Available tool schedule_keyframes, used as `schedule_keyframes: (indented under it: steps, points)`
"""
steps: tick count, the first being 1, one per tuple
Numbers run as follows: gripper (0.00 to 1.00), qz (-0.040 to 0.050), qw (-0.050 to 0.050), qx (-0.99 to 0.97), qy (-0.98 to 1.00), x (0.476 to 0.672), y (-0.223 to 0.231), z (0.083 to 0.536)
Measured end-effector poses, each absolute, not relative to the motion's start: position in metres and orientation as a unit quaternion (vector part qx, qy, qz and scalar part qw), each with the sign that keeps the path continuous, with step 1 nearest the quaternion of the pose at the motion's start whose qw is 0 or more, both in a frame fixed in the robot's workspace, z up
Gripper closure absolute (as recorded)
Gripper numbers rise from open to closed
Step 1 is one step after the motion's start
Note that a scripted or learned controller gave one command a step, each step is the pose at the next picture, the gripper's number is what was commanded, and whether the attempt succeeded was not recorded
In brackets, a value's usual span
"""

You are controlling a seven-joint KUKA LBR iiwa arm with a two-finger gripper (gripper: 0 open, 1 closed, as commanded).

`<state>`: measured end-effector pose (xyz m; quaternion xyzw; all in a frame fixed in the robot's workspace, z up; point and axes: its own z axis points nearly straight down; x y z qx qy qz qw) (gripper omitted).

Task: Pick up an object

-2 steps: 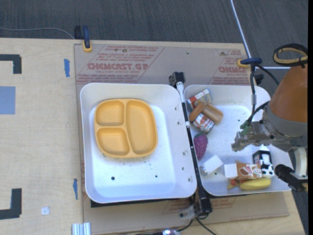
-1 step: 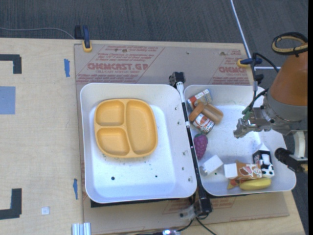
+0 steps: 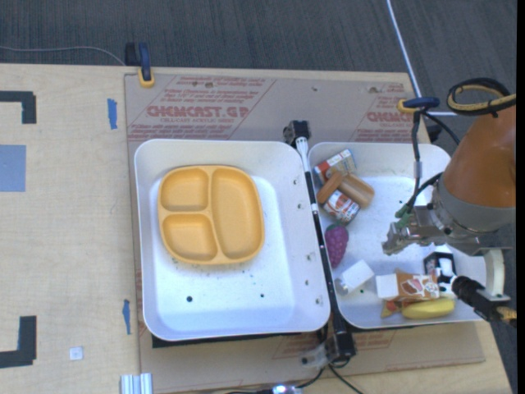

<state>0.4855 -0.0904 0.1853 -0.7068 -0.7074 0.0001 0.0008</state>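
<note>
Tool (image 3: pixel 399 238) low over right bin (image 3: pixel 385 183), finger spread too blurred to tell, purple object (image 3: pixel 336 244) just left of it, banana (image 3: pixel 428 308) below, partly hidden by arm, yellow tray (image 3: pixel 212 214) far left.

Glossy plastic tray (image 3: pixel 212 214); smooth white bins (image 3: pixel 279 179); matt cardboard sheet (image 3: pixel 205 105).

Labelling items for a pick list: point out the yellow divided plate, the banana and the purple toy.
yellow divided plate (image 3: pixel 212 215): camera view, centre divider.
banana (image 3: pixel 430 308): camera view, middle of peel.
purple toy (image 3: pixel 336 241): camera view, its centre.
</note>
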Motion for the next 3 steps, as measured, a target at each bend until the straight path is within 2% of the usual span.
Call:
schedule_keyframes:
  steps: [1,2,3]
  points:
    - [1.0,0.0003,0.0,-0.708,-0.707,0.479,-0.152,0.125]
    - [1.0,-0.0007,-0.001,-0.707,-0.708,0.48,-0.099,0.204]
    - [1.0,-0.0002,-0.001,-0.707,-0.707,0.522,-0.151,0.19]
